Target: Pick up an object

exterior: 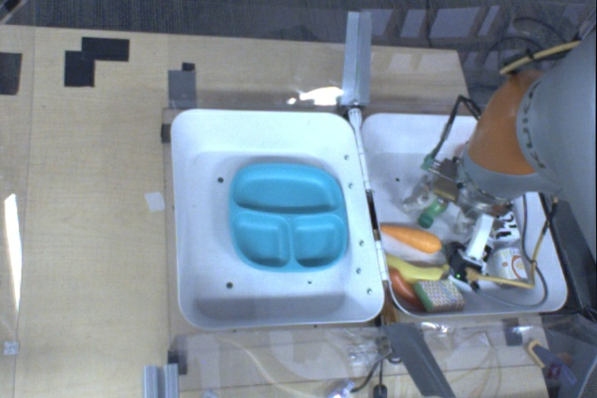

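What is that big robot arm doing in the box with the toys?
The grey and orange arm is reaching down into the right bin, where a toy carrot, a banana and other small things lie. Its gripper is low above them. The left bin holds a blue tray.

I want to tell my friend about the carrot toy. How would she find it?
Look at the right white bin, the one crowded with toys under the grey arm. Along its left wall, about midway down, lies the carrot, stretched sideways. It is plain orange, sitting just above the banana, which is yellow, and the small checkered block.
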Robot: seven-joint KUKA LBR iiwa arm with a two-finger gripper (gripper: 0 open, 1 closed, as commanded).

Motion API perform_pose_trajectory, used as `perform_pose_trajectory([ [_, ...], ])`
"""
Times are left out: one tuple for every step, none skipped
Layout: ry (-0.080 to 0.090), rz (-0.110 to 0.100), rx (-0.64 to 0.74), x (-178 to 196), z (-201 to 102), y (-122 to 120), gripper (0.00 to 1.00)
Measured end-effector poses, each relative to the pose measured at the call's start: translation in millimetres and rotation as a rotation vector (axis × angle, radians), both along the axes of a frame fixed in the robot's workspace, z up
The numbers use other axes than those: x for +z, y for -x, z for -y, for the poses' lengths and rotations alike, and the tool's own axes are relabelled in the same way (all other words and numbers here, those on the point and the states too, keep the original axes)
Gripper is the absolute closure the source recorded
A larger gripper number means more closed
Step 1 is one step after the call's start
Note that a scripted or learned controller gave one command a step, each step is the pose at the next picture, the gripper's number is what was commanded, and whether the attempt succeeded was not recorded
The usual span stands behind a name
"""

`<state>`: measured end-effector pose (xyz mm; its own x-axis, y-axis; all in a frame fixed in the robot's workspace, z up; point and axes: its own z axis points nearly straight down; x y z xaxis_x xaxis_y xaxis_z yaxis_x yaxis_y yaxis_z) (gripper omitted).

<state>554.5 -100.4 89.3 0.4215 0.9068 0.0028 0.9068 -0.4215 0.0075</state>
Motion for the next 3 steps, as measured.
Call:
perform_pose_trajectory([
  [-0.001, 0.003, -0.024, -0.2, 33.6, -11.1, 0.00],
  [-0.002, 0.005, -0.020, 10.2, 31.9, -12.5, 1.00],
  [0.000, -0.009, -0.152, 115.2, 43.1, -34.1, 1.00],
])
